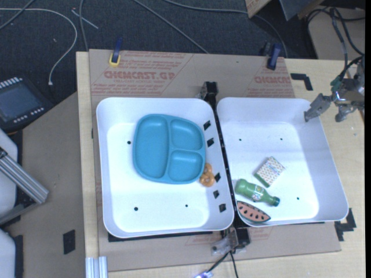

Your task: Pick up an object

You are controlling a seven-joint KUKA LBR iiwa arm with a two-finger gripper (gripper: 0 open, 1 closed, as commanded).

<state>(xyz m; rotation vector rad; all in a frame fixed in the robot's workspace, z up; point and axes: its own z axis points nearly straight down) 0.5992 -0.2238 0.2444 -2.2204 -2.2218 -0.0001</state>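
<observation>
The green bottle (257, 191), small box (270, 171) and melon slice (253, 212) lay loose in the right bin (324, 155), near its front (easy pickings). The claw (331, 105) hung spread and empty over the bin's far right corner, nothing gripped.

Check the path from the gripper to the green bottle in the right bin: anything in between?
Nothing visible. The gripper sits at the right bin's far right rim; the green bottle lies near the front, with bare bin floor between. The small patterned box lies just behind the bottle, the watermelon slice in front, both off the straight line.
</observation>
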